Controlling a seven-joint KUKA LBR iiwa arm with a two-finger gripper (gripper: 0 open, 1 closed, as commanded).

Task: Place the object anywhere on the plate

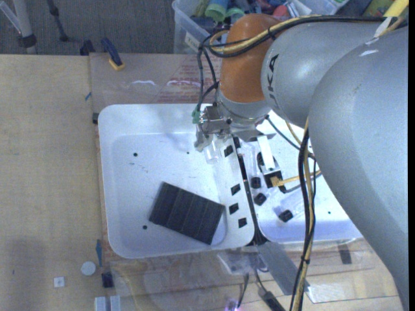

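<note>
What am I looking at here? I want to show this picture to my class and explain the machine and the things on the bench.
One camera looks down at a slant on a wooden bench. The big grey robot arm with an orange band reaches in from the right. Its gripper hangs over the left white bin. A dark ribbed rectangular plate lies flat in that bin. Small black pieces sit near the divide and in the right bin. Whether the gripper holds anything cannot be told. A tub of colourful toys stands behind.

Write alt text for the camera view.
A grey KUKA arm with an orange band reaches from the right, its end effector over the left white bin. A dark ridged rectangular plate lies tilted in that bin's near part.
</note>
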